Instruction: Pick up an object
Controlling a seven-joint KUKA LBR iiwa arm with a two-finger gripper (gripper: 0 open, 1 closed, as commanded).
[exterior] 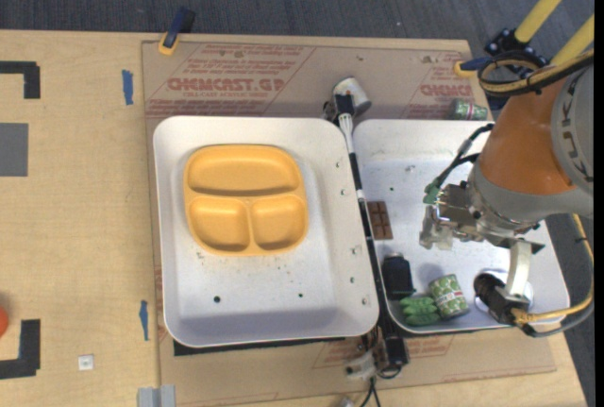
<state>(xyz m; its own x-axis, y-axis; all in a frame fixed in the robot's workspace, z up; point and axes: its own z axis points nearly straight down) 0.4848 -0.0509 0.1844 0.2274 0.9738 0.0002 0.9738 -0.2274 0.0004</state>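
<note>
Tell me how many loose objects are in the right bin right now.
3 that I can see: a brown block near the left wall, a black object below it, and a green-and-white object at the near edge. The arm covers the bin's right part, so more may be hidden.

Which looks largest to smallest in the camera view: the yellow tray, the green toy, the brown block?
1. Yellow tray
2. Green toy
3. Brown block, though it looks close to the toy, so that order is unsure.

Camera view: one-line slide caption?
KUKA arm's gripper hovers in right bin above green object; yellow divided tray in left bin.
</note>
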